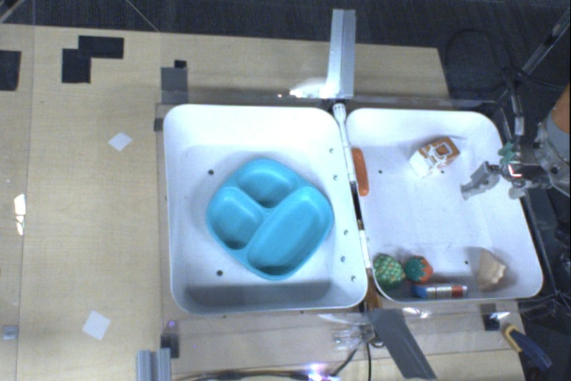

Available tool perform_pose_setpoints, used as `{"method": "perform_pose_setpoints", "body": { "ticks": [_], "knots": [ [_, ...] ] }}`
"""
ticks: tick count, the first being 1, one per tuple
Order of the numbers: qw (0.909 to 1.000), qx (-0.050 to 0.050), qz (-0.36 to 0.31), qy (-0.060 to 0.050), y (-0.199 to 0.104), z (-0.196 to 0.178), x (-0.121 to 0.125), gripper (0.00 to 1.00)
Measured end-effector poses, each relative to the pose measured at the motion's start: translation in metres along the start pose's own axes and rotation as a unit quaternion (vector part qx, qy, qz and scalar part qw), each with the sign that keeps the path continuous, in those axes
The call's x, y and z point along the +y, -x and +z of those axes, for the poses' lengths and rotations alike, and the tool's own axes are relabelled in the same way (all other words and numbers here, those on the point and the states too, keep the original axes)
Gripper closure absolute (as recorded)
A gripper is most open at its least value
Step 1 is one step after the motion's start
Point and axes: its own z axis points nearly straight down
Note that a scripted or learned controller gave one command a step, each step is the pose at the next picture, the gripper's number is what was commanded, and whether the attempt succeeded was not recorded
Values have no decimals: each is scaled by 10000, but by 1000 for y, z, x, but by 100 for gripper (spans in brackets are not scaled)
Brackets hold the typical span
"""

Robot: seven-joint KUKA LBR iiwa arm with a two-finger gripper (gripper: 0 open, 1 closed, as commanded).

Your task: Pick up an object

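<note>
Hovering at the right bin (526, 232) edge, the end effector (480, 181) sits with an indiscernible finger state, holding nothing visible.

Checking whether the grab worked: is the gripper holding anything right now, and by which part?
Nothing is held. The gripper hangs at the right bin's right edge over bare floor.

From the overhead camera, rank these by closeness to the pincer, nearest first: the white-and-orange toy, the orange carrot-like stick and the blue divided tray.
Measured from the pincer at the right bin's right side:
1. White-and-orange toy, upper part of the right bin.
2. Orange stick, along that bin's left wall.
3. Blue divided tray, in the left bin.
</note>
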Motion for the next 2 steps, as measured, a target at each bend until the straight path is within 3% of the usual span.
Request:
{"method": "perform_pose_setpoints", "body": {
  "ticks": [1, 2],
  "knots": [
    [9993, 4, -361, -6, -53, 76, -41, 0],
    [9865, -6, -1637, 32, -47, 116, -20, 0]
  ]
}}
